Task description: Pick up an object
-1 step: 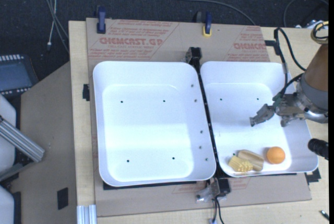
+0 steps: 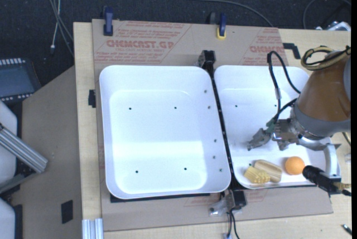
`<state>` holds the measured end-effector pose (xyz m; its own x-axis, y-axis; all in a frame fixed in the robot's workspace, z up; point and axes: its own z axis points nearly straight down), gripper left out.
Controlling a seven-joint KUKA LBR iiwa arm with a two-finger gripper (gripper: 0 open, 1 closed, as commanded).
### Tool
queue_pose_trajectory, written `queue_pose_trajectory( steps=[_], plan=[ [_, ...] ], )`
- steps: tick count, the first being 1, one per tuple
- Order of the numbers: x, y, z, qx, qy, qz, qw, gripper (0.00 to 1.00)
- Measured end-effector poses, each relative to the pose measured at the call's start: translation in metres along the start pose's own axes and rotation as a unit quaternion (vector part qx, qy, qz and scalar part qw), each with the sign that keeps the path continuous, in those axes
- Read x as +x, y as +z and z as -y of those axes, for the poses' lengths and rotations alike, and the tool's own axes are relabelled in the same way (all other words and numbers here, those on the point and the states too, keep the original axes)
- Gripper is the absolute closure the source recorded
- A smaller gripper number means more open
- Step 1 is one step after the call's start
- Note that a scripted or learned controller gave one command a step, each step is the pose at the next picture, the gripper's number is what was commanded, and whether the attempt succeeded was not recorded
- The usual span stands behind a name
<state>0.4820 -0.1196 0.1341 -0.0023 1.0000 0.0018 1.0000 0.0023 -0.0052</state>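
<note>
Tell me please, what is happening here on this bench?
A robot arm reaches from the right into the right bin. Its gripper hangs above the bin floor, with nothing visible between its fingers. An orange ball, a tan bread-like piece and a yellow corn-like piece lie near the bin's front edge, untouched.

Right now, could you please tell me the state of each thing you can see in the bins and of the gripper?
Gripper: low over the right bin, nothing seen between its fingers.
Orange ball: resting in the right bin, near the front edge, untouched.
Bread roll: lying flat, left of the ball.
Corn cob: lying against the roll's front side.
Right bin: holds all three items.
Left bin: sits beside it.
</note>
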Motion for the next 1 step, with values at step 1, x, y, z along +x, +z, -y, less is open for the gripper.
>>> queue_pose_trajectory(
  steps=[1],
  plan=[
    [0.0336, -0.0390, 0.0005, -0.004, 0.000, 0.001, 1.0000, 0.00]
  ],
)
